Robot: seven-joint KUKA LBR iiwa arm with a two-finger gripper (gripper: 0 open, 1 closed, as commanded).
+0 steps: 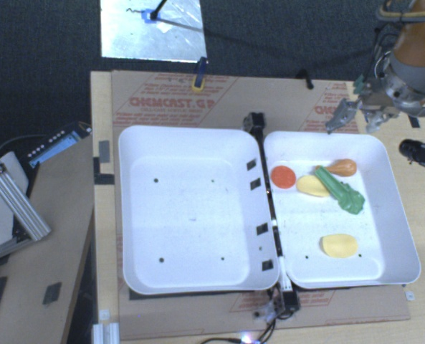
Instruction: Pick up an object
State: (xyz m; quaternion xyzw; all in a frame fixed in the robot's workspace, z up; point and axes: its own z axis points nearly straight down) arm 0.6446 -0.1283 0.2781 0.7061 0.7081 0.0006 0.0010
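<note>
- Camera view, looking down at a slant: my pincer (355, 117) hangs above the far edge of the right bin (395, 213), over the cardboard beyond its rim.
- My two fingers stand spread apart, with nothing between them.
- My wrist, grey below an orange band, comes in from the upper right corner.
- Inside the right bin, near its far side, lie a red disc (283, 176), a yellow oval piece (310, 186), a green toy (340, 190) and an orange piece (342, 167).
- The green toy lies slantwise, its upper end between the yellow oval piece and the orange piece, touching or nearly touching both.
- A yellow lump (339, 245) sits by itself in the near half of that bin, well apart from the cluster.
- My pincer touches none of these things.
- The left bin (190, 206) sits just beside the right one, joined along the middle by black clips (256, 185).
</note>
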